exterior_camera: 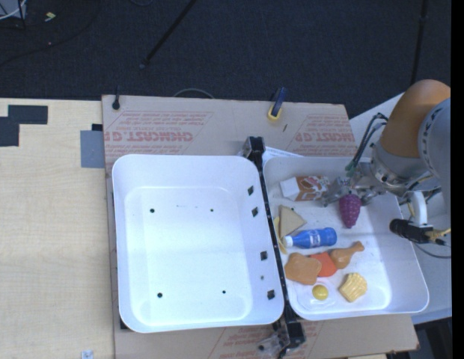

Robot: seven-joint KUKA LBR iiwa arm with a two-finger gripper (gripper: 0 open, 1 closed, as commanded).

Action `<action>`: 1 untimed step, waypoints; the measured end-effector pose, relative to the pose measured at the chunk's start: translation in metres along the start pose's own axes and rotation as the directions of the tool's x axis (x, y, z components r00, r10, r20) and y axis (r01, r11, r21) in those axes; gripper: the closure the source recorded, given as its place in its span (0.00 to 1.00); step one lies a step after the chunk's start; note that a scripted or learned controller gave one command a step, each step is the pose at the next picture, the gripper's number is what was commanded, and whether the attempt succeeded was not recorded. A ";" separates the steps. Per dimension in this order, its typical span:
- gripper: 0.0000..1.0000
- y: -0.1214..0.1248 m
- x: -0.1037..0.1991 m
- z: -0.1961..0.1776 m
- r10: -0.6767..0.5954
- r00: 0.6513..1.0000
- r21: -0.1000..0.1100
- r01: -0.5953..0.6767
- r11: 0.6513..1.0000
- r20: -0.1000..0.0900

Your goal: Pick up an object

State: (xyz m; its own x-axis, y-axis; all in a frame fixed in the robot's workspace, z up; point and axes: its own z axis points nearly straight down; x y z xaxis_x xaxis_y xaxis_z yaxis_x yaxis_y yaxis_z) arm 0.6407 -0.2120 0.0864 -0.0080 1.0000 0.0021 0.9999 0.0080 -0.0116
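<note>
Seemingly closed tool (350,195) gripping purple grapes (350,210), above right bin (411,290)

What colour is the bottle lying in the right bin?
Blue with a white cap, the bottle shows clearly in the camera view.

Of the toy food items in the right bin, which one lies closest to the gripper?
The purple grape bunch, just below the gripper. The blue bottle, orange drumstick and yellow corn lie farther down the right bin.
</note>
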 end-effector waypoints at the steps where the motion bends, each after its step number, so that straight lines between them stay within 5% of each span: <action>1: 0.00 -0.003 0.001 -0.001 0.004 1.000 -0.008 -0.004 1.000 0.002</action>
State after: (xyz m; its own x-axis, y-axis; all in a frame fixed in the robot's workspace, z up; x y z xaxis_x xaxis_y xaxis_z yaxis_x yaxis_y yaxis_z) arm 0.6376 -0.2114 0.0875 -0.0039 1.0000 0.0004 1.0000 0.0039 -0.0036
